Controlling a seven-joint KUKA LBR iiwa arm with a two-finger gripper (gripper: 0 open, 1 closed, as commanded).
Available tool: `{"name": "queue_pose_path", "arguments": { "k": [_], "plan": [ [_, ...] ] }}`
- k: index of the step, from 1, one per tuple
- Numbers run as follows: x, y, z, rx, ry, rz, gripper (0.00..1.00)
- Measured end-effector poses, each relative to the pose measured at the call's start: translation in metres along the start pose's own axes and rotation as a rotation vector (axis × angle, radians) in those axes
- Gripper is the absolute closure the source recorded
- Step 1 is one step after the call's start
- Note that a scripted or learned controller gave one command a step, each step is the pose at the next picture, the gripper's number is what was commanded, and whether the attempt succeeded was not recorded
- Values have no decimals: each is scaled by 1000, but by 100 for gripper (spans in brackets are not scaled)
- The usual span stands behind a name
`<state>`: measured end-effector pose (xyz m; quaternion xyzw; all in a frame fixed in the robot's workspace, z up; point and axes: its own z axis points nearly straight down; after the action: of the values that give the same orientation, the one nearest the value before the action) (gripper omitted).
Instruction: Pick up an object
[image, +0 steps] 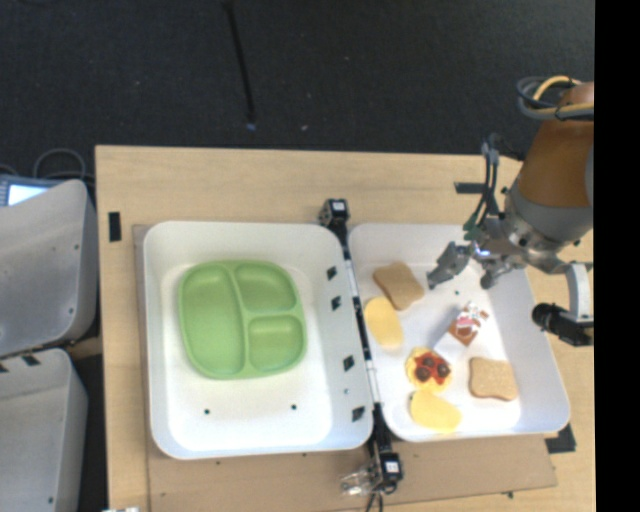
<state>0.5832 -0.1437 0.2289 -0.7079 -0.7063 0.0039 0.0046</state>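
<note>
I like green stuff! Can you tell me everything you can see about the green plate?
The green plate is pale lime green and looks like smooth plastic. It has rounded corners and three sections: one long section on its left side and two smaller ones on its right. It lies flat, slightly turned, in the left white bin, resting on the bin's floor. Nothing sits in its sections, and nothing else touches it.

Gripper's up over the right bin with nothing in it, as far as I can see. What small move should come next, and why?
Probably lower the gripper with a slight shift toward the red-and-white packet. The gripper hangs open above the right bin, holding nothing, and the packet lies just below it in the view with bare bin floor around it, apart from the bread slice and the other food pieces.
</note>
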Motion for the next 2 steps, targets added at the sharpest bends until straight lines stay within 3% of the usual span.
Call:
{"name": "queue_pose_path", "arguments": {
  "k": [1, 2],
  "plan": [
    [0, 2, -8, -13, -2, -3, 0],
    [0, 7, 54, -9, -2, -1, 0]
  ]
}}
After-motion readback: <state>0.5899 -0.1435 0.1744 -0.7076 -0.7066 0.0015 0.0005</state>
